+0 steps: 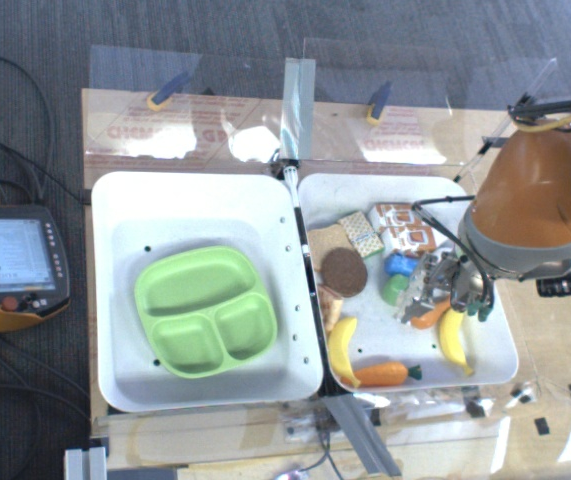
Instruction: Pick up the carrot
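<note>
The carrot, orange with a dark green stub on its right end, lies flat along the front wall of the right bin. It is just right of a banana. My gripper hangs low in the right half of that bin, up and to the right of the carrot and apart from it. A small orange piece sits right at the gripper's lower tip, and I cannot tell if they touch. The grey and orange arm reaches in from the right.
The right bin also holds a second banana, a brown round disc, a waffle-like cracker, a printed box, and blue and green pieces. A green divided plate lies in the left bin.
</note>
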`<state>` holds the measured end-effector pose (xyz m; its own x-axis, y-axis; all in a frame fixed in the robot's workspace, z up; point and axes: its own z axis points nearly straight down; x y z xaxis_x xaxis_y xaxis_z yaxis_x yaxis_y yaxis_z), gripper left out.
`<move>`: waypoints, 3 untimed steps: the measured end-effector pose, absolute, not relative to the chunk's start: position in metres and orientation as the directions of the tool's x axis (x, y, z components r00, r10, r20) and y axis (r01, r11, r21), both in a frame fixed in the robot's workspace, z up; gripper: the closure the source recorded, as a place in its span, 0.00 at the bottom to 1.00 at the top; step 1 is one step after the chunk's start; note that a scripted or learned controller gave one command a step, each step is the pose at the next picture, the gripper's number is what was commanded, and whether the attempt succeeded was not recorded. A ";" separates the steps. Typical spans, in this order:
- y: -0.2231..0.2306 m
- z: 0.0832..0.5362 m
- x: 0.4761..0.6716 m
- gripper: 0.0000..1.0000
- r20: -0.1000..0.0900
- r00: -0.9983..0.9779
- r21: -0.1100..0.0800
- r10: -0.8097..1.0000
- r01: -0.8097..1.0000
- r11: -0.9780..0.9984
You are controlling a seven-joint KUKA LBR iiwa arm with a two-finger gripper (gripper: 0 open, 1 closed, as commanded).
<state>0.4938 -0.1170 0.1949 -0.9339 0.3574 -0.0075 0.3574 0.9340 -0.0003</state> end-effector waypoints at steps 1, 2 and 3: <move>-0.038 0.252 0.552 1.00 -0.008 -0.963 0.004 0.268 0.268 0.963; -0.042 0.249 0.550 0.00 -0.001 -0.962 0.001 0.274 0.274 0.962; -0.066 0.181 0.484 0.00 0.006 -0.965 -0.002 0.261 0.261 0.965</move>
<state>0.4844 -0.0660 0.1812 -0.9652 0.2613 0.0064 0.2612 0.9653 -0.0020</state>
